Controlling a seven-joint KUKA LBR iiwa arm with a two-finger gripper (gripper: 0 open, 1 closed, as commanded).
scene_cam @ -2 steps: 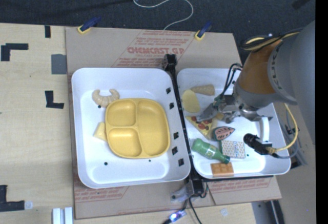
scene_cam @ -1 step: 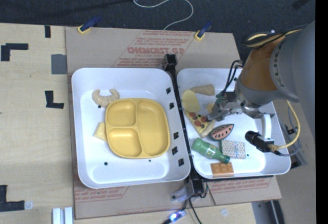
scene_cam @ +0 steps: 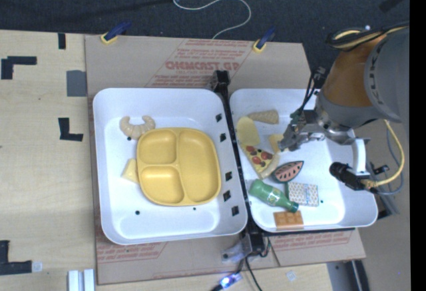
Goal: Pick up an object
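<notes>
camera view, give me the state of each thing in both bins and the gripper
yellow divided plate: flat in left bin, nothing in its compartments
croissant toy: lying beside the plate's far edge
green bottle: lying on its side in right bin
pizza slice toy: lying flat
watermelon slice toy: lying flat
orange waffle toy: flat by the bin's near wall
gripper: low over right bin, holding nothing visible

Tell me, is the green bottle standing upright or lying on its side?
Lying on its side. The green bottle stretches lengthwise across the floor of the right bin.
</notes>
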